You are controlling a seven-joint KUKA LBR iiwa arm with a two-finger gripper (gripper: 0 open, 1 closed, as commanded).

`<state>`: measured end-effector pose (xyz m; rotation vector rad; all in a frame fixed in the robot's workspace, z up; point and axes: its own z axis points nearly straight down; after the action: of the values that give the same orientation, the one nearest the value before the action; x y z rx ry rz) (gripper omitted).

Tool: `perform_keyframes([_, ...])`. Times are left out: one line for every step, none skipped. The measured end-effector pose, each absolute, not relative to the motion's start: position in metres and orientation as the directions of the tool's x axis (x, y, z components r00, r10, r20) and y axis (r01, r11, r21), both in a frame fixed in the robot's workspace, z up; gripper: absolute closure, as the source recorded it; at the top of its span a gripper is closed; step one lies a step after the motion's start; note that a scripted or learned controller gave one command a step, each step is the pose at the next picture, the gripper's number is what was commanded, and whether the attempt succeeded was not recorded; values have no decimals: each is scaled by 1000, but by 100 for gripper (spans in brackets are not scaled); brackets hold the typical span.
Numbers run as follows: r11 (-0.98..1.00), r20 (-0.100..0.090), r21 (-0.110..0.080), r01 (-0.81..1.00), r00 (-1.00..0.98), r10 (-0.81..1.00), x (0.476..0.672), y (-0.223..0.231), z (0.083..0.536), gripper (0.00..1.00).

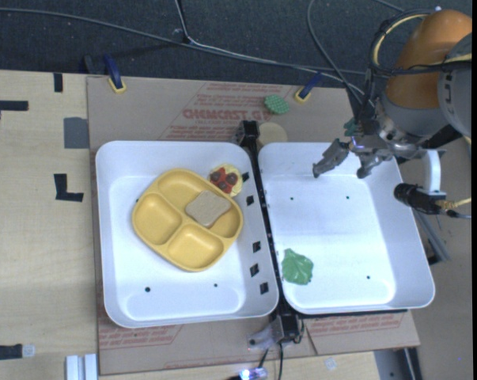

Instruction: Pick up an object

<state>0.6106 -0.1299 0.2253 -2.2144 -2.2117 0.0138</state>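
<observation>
1. Gripper point(345, 165): positioned over the far right corner area of the right bin point(396, 236); fingers spread apart, nothing between them
2. Green leafy object point(297, 267): lies on the right bin floor near its left wall, toward the near edge, well apart from the gripper
3. Left bin point(119, 212): carries a yellow divided plate point(187, 220), set at a slant
4. A tan flat piece point(207, 208) rests on the plate's centre
5. A small red-and-yellow item point(226, 178) sits at the plate's far right edge
</observation>
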Motion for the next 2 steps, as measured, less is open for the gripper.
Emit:
perform_keyframes([2, 0, -2, 1000, -2, 1000, 613, -130, 233, 0])
perform_keyframes([2, 0, -6, 1000, -2, 1000, 617, -126, 170, 0])
